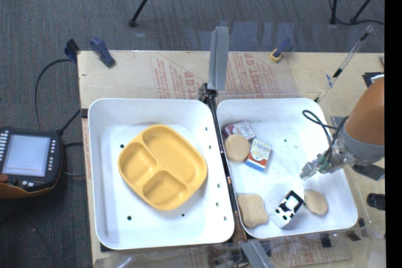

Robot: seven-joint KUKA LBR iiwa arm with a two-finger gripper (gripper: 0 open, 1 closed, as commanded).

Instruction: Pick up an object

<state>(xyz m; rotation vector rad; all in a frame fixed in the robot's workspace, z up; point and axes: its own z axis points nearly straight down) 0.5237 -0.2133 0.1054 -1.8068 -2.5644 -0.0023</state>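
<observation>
Inspecting the right bin [276,111], we find the tool [312,167] low over its right side; we cannot tell its state. A black-and-white box [287,208], round cookies [237,148] and a small carton [259,155] lie there. The left bin [113,116] holds a yellow divided tray [162,166].

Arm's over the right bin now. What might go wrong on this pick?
1. The hand hangs above bare floor, beside nothing; closing here would likely grab nothing.
2. The black-and-white block lies close between two tan pieces, so a descent there may nudge a neighbour.
3. A black cable loops near the wrist and might snag.
</observation>
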